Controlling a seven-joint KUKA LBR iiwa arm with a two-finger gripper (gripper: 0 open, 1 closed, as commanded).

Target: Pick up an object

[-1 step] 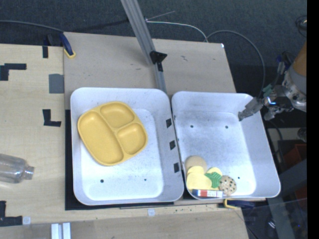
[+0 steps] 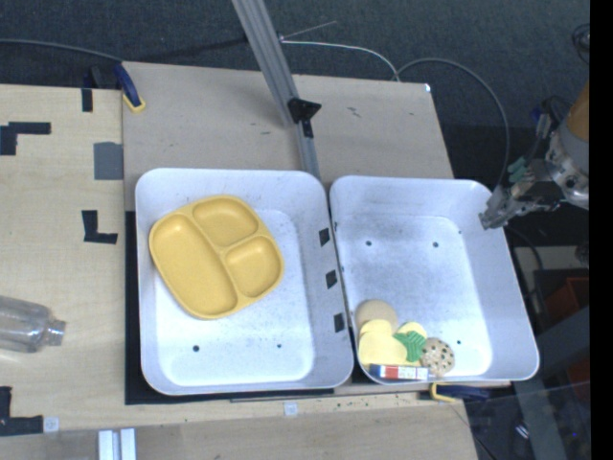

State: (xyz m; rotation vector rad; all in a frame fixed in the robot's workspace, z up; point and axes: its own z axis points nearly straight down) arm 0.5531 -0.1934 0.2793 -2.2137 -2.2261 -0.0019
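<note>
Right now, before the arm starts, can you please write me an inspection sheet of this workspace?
Surface: wooden bench bearing two white bins side by side.
Job's things: yellow divided plate in the left bin; small pile of toy food items in the near corner of the right bin.
Clutter: clear plastic bottle lying at the bench's left edge.
Grippers: gripper above the right bin's far right rim, holding nothing.
Cables: thin cable looping behind the bench.
Surroundings: metal pole, dark floor.

wooden bench [image 2: 220,132], two white bins [image 2: 158,286], bottle [image 2: 24,324]
</note>
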